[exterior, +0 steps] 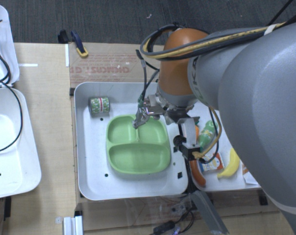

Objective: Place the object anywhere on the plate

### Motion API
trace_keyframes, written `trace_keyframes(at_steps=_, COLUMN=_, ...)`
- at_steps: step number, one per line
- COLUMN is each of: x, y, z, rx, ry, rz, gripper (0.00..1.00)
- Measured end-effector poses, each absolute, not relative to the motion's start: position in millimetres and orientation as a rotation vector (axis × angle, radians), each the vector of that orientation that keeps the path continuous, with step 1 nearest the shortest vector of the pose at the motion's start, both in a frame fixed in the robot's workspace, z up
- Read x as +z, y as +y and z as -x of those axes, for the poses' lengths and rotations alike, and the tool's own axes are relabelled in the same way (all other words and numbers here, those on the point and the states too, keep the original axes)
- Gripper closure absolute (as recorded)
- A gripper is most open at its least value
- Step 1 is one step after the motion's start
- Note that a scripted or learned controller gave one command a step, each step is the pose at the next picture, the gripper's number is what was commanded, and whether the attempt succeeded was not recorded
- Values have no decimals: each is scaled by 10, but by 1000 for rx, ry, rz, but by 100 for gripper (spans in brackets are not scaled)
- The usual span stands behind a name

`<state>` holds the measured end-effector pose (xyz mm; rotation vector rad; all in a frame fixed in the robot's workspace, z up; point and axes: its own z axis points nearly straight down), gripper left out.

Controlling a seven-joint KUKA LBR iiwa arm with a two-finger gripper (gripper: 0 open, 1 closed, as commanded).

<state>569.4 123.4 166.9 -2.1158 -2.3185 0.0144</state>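
A light green divided plate lies in the middle of the left white bin. A small green-labelled can lies on its side in that bin's far left corner, apart from the plate. My gripper hangs over the plate's far rim, just above the upper compartment. Nothing shows between its tips. The grey arm with its orange band comes in from the right and hides much of the right bin.
The right bin holds a yellow banana, a green packet, an orange-red sausage-shaped item and a small carton. A white basin with black cables stands at the far left. Cardboard lies behind the bins.
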Motion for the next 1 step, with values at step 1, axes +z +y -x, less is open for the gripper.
trace_keyframes(at_steps=1, x=1880, y=99, z=-6234, rx=10, ry=-2228, rz=2212, gripper=0)
